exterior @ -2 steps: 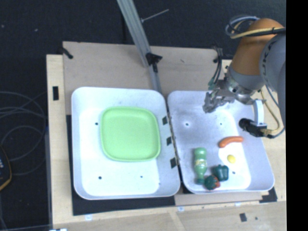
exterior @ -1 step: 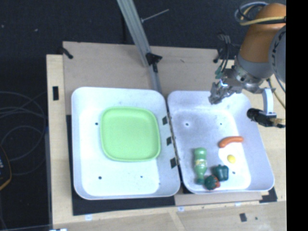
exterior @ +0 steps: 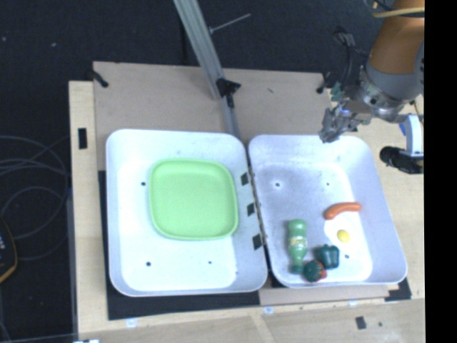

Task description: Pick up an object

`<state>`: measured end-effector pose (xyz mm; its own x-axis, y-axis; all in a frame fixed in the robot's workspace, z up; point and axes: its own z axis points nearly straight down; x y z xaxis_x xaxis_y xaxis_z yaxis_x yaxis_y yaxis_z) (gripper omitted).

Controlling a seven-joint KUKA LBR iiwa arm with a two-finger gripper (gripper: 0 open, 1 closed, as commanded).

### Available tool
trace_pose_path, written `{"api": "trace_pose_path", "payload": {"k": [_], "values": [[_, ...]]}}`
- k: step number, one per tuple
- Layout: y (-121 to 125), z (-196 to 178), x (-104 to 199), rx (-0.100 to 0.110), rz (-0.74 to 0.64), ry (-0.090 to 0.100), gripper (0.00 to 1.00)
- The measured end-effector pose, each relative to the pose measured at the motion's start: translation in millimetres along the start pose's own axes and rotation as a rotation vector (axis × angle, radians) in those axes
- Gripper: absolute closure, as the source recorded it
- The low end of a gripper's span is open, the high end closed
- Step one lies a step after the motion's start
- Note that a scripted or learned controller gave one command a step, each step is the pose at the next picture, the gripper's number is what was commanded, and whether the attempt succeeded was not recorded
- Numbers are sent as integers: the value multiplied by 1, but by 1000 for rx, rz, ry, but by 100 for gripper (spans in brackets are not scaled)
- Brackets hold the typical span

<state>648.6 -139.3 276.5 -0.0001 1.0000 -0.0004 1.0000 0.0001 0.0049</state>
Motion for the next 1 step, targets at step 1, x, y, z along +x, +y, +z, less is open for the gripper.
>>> {"api": "trace_pose_path", "payload": {"k": [1], "values": [[-13,-1,58,3,-4,1,100]]}}
